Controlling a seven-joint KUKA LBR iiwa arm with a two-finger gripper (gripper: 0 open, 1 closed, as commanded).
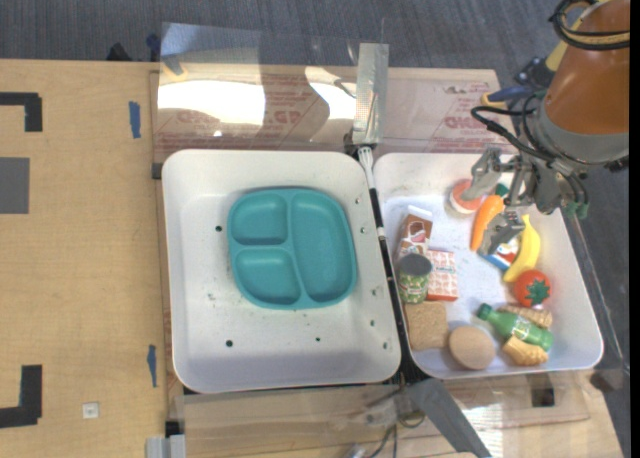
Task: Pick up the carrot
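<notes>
Left bin: teal tray with three compartments, roughly centred.

Right bin, left to right:
- carton at 9 o'clock, can just below it, red-and-white packet beside the can
- cracker at 7 o'clock, bun at 6 o'clock
- red-rimmed disc at 12 o'clock, partly under the pincer
- carrot at about 1 o'clock in the bin, tilted, top end toward 1 o'clock, just beside the disc
- green bottle at 5 o'clock, lying over a bread piece
- banana and tomato at 3–4 o'clock, tomato just under the banana

Pincer sits over the carrot's upper end, arm coming in from 2 o'clock. Fingers look spread, one each side of the carrot top; can't confirm contact or a grip. Carrot's lower end appears to rest in the bin, touching a blue item beside the banana.
</notes>
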